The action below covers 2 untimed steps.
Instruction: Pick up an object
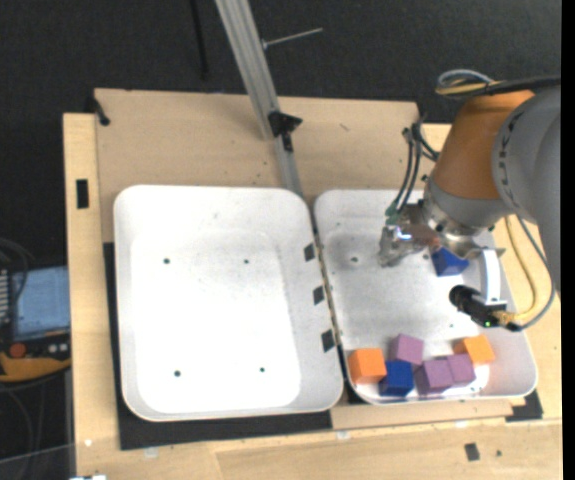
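My gripper (399, 246) hangs over the upper middle of the right bin (367, 298), pointing down and to the left. A blue block (449, 262) lies just to its right, partly hidden by the wrist. Along the bin's front edge sit an orange block (368, 364), a blue block (398, 377), purple blocks (408, 349) (435, 375) (459, 367) and a second orange block (478, 348). I see nothing between the fingers.
The left bin (217, 298) sits beside the right one with only small dark specks on its floor. A slanted metal rail (257, 78) crosses the bench from the top toward the gap between the bins. Cables and a controller (27, 318) lie off the bench's left.
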{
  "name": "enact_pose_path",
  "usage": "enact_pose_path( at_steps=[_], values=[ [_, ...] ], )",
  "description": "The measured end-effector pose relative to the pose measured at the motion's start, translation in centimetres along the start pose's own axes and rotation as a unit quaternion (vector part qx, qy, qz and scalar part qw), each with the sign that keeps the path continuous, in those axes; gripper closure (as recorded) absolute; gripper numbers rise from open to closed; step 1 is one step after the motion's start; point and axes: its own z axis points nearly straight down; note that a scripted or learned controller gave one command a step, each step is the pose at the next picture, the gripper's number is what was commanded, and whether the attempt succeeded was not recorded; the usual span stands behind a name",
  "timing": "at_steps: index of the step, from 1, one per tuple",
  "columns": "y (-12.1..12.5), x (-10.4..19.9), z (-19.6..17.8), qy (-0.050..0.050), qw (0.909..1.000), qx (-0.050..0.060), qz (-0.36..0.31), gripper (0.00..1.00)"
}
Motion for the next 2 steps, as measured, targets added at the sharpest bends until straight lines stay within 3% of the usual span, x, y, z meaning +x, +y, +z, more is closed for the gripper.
enact_pose_path(
  at_steps=[2],
  values=[
    [0.4, 0.5, -11.0, 0.000, 1.0000, -0.002, -0.004, 1.00]
  ],
)
